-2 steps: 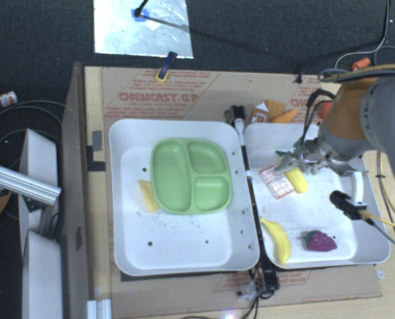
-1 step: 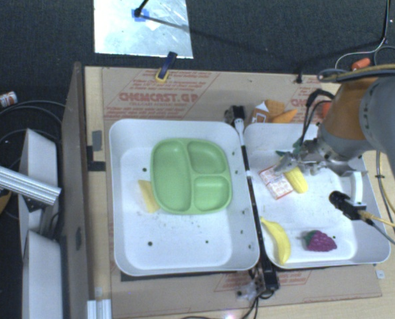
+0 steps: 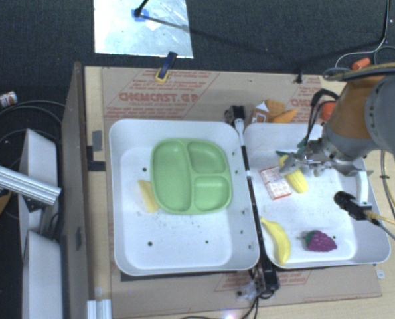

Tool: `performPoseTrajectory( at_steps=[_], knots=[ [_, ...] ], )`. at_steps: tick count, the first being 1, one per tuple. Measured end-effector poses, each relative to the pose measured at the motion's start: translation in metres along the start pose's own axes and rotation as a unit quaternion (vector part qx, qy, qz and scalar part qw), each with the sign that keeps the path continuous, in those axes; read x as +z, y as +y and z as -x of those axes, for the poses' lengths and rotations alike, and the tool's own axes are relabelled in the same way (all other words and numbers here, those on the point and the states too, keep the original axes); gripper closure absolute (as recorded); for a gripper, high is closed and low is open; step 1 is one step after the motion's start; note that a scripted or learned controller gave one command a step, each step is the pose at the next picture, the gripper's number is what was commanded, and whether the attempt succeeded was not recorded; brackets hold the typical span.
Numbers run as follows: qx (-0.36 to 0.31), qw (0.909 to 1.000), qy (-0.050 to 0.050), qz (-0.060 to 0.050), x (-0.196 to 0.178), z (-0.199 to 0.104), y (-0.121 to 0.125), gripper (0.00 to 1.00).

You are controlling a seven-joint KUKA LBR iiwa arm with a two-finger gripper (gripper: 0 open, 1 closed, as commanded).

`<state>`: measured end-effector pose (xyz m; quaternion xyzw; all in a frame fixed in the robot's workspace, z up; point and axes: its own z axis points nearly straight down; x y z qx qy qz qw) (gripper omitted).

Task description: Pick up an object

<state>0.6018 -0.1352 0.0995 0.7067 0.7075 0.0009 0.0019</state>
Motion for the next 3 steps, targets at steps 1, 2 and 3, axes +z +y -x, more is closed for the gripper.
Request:
performPoseTrajectory(
  at_steps=[1, 2, 3],
  knots=[
    [-0.001, 1.0, -0.001, 0.002, 0.01, -0.006, 0.003, 0.0],
    [-0.003, 1.0, 0.0, 0.007, -0.004, -0.008, 0.006, 1.0],
    [-0.004, 1.0, 0.002, 0.003, -0.09, -0.072, -0.005, 1.0]
  ],
)
